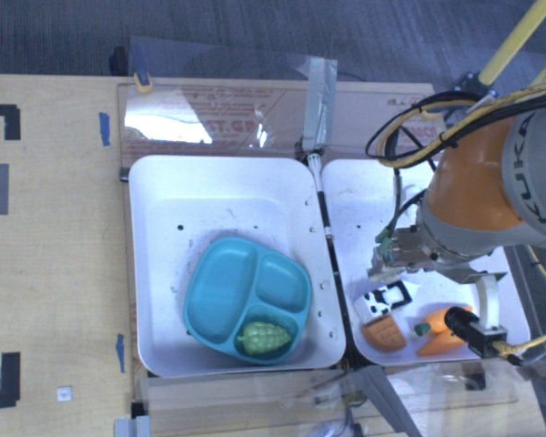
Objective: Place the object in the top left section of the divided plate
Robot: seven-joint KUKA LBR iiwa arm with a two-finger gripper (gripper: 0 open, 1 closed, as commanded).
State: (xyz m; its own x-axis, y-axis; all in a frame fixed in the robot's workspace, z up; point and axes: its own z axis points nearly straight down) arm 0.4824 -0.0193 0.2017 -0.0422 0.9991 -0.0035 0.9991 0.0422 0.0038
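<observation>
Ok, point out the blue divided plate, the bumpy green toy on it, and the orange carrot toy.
Blue divided plate [220, 291]: camera view, floor of its large section.
Bumpy green toy [263, 338]: camera view, its middle.
Orange carrot toy [441, 337]: camera view, its orange body.

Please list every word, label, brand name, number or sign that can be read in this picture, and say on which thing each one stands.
"KU", large dark letters cut off by the picture's edge, on the grey robot arm.
Faint reddish print on the clear plastic sheet behind the white bins: too blurred to read.
Small dark print on the brown cardboard behind the right bin: too small to read.
Black-and-white square marker in the right bin: a pattern, no letters.
</observation>
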